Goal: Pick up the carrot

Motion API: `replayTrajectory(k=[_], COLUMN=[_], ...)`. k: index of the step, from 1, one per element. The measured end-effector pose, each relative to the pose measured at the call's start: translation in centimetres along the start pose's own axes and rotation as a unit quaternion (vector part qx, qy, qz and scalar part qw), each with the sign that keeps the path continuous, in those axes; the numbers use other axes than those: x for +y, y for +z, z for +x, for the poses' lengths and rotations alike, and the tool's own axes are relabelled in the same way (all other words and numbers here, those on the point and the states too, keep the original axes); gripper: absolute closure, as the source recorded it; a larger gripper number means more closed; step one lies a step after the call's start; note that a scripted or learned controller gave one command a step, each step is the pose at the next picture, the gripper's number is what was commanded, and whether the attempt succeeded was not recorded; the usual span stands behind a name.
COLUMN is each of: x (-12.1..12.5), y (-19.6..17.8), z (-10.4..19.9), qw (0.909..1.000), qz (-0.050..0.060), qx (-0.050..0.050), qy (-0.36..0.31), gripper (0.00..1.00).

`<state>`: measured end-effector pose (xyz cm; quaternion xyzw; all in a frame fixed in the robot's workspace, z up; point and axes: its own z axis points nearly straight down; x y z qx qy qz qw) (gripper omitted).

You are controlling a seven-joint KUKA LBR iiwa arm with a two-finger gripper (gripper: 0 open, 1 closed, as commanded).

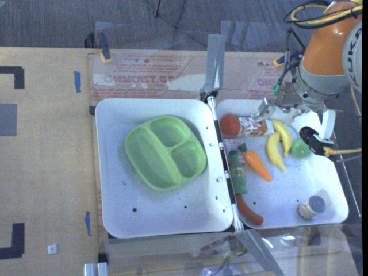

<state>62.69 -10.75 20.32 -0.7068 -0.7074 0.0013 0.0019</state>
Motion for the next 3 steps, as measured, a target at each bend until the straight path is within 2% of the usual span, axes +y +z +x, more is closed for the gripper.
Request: replayTrajectory(k=[1, 2, 3], x=[-10.6, -10.6, -7.6], y=[11.3, 10.4, 2.1], z=[0.5, 0.2, 9.8], qw=[1.0000, 1.0000, 0.9986], qz=[-0.004, -0.005, 0.000], qx=[-0.002, -0.004, 0.000], qy=[-0.001, 0.002, 0.053], gripper=[0.00, 1.00, 1.00])
